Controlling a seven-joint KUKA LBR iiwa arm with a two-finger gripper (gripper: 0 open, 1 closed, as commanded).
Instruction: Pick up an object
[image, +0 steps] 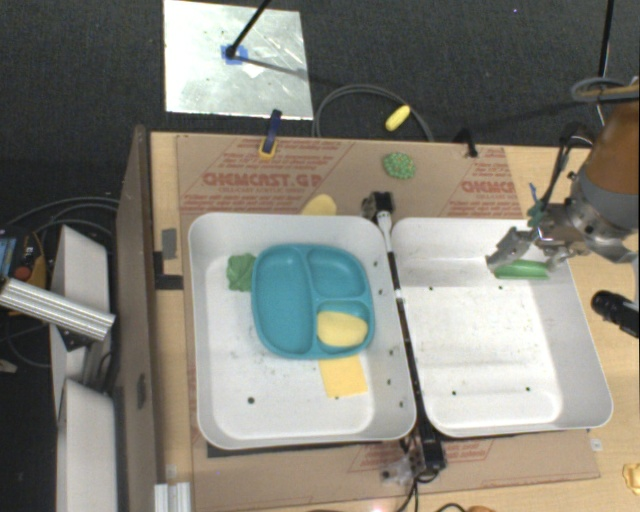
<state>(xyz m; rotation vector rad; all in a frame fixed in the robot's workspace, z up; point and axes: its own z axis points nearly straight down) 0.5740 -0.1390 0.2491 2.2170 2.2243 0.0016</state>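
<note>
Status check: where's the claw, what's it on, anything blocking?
Claw low over right bin, far corner. Green object right under it; grip unconfirmed. Nothing else near it; blue tray sits in left bin.

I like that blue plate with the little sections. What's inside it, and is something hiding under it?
A yellow lump sits in the blue plate's lower right section. A green thing and a flat yellow piece poke out from under its edges; how far they reach underneath is covered.
</note>
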